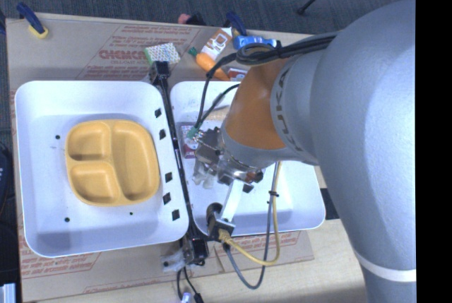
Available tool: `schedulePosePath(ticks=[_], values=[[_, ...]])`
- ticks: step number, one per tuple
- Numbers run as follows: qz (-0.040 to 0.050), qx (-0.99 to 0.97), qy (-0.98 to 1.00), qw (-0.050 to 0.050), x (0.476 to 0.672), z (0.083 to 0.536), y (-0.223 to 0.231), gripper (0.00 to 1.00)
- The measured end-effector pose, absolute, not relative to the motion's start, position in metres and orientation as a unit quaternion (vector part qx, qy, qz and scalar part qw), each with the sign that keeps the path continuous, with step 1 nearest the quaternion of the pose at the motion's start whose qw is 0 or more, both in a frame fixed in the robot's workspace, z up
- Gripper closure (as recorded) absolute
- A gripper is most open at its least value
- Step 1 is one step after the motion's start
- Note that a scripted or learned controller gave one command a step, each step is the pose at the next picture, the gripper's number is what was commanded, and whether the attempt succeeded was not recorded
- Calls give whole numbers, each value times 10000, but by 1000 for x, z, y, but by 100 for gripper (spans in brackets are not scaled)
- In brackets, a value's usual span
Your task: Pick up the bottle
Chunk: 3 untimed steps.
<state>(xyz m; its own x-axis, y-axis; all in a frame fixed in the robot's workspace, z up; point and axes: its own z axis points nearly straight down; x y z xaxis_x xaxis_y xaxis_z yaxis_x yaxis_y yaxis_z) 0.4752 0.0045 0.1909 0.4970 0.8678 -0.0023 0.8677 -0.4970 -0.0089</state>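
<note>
One yellow divided tray (111,161) sat centred in the left bin (42,224), open floor all round. The gripper (212,171) hung inside the right bin (300,203). One orange-and-white bottle (214,49) lay beyond that bin's far rim.

The arm (332,111) hides most of the right bin (304,213) (fingers unreadable); the bottle (214,51) is partly covered

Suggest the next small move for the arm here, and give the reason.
Probably a short lift and shift toward the bin's far rim. The pincer sits low in the right bin, while the orange-and-white bottle lies beyond that rim on the cardboard, apart from it.
</note>
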Motion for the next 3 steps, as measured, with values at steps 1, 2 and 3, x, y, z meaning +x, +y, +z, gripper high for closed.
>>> schedulePosePath(ticks=[1,2,3], values=[[36,-7940,-6079,44,475,191,45,100],[9,-7468,-6650,9,477,278,25,100],[21,-7415,-6709,23,475,191,22,100]])
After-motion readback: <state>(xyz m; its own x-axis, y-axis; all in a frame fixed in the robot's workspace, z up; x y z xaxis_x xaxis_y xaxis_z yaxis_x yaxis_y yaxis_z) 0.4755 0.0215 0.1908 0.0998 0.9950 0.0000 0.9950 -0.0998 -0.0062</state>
